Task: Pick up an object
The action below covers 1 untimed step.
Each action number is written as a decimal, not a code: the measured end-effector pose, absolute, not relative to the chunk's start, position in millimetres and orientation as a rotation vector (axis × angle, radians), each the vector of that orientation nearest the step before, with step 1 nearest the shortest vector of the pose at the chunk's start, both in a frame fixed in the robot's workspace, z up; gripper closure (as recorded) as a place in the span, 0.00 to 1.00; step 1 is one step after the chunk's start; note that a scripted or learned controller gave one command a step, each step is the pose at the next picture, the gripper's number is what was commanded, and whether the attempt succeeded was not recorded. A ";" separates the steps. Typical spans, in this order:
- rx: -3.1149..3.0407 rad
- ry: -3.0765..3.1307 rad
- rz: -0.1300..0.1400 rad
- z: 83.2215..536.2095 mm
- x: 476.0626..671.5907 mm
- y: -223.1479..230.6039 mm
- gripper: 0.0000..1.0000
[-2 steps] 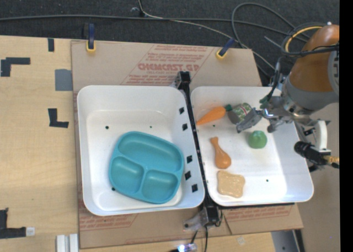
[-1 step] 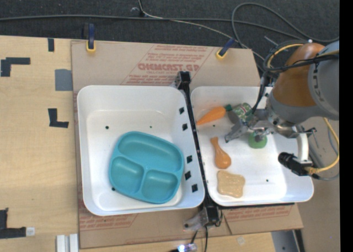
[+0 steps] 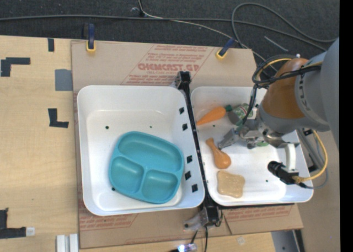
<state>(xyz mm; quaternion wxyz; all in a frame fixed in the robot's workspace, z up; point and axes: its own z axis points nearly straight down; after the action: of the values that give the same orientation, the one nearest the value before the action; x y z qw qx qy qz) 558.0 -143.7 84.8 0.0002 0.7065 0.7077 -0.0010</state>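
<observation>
A grey arm [image 3: 300, 99] with an orange band reaches in over the right bin [image 3: 292, 194], its gripper [image 3: 227, 140] lowered inside that bin. The grey fingers [image 3: 225, 141] point toward the bin's left wall; whether they are spread or pressed together cannot be told from this angle, and nothing shows between them.

Inside the right bin, a carrot [image 3: 212, 116] lies near the far left corner, tilted, its green top pointing toward the gripper's body. A drumstick [image 3: 218, 154] lies just below the fingertips, close beside them; contact cannot be made out. A tan slice of bread [image 3: 230, 184] rests nearer the bin's front wall, just beyond the drumstick's thick end. A black fitting with a yellow cable [image 3: 284, 172] hangs over the bin's right side.

To the left of the right bin, touching it along a black divider [image 3: 190, 129], sits the left bin [image 3: 88, 135], holding a teal tray [image 3: 146, 166] with three compartments. Both bins rest on a cardboard sheet [image 3: 160, 63] clamped at its far edge.
</observation>
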 end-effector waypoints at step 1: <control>2.218 2.223 -0.001 98.1 558.9 -143.7 1.00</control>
<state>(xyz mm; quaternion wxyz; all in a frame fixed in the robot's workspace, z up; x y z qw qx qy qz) 558.9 -143.7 98.1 0.0007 0.7064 0.7078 -0.0004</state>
